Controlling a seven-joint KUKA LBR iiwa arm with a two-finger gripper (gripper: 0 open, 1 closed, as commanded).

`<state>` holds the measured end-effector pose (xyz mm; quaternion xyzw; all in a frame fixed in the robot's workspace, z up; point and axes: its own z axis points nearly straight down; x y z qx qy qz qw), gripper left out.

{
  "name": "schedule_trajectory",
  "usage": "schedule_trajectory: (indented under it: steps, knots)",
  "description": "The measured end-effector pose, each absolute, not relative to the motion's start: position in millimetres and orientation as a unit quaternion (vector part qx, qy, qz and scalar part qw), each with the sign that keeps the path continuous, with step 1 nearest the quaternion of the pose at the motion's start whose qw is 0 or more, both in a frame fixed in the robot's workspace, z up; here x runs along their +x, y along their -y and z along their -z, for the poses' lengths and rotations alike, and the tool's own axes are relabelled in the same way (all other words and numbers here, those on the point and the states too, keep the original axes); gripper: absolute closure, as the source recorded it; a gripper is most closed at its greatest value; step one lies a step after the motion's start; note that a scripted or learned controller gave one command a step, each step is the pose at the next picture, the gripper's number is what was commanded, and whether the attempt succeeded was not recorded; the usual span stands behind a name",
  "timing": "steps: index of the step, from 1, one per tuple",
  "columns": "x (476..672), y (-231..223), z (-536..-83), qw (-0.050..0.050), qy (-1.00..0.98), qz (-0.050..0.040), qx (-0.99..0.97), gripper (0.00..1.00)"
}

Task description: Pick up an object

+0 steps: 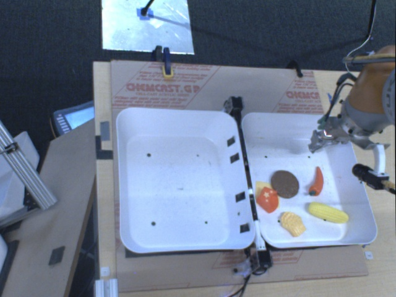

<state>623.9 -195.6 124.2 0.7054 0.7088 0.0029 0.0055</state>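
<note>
On the bench (204, 79), two white bins (179, 178) are set side by side; toy foods (286, 183) are gathered in the right bin's near part. Farther right, the gripper (323, 138) is hung over that bin, its state not discernible.

Bright even light; soft shadows; slight blur
</note>
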Motion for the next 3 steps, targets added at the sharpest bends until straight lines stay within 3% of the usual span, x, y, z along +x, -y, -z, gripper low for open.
schedule_trajectory:
  steps: [1,2,3]
  knots:
    - [668.0,169,-216,0.006,-0.710,-0.0039,0.704,1.00]
    - [669.4,209,-252,0.004,-0.707,-0.0011,0.707,1.00]
    - [668.7,206,-218,0.001,-0.708,0.0002,0.706,1.00]
